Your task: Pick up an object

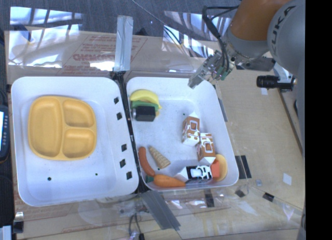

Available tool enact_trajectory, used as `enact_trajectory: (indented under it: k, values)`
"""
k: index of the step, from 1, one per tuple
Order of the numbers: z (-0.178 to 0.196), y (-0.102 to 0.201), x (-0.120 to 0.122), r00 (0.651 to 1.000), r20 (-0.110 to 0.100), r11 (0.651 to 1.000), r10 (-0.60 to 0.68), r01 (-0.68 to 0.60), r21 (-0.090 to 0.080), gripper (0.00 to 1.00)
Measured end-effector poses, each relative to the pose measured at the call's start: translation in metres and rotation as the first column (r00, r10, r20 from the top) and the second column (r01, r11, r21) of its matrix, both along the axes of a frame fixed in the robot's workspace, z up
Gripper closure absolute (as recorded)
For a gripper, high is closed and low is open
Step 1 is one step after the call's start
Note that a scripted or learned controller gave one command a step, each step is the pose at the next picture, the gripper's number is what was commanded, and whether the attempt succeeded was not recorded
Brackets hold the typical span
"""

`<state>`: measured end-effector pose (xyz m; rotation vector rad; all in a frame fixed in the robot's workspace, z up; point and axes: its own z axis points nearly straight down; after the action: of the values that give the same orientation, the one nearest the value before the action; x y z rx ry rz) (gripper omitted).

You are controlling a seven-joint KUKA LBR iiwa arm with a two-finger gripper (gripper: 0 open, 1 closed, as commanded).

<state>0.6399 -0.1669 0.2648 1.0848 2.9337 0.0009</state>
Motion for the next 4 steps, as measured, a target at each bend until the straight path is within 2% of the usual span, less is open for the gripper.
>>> enact_trajectory:
  k: [1,2,3,4]
  values:
    - [-0.006,0.001,-0.002,1.000,-0.011,1.000,0.001,-0.001,0.003,0.00]
    - [-0.119,-0.044,-0.033,0.998,-0.024,0.999,-0.051,0.051,0.005,0.00]
    - [-0.175,-0.026,-0.052,0.996,-0.017,0.996,-0.092,0.092,0.005,0.00]
    - [-0.162,-0.026,-0.050,0.996,-0.012,0.996,-0.086,0.086,0.003,1.00]
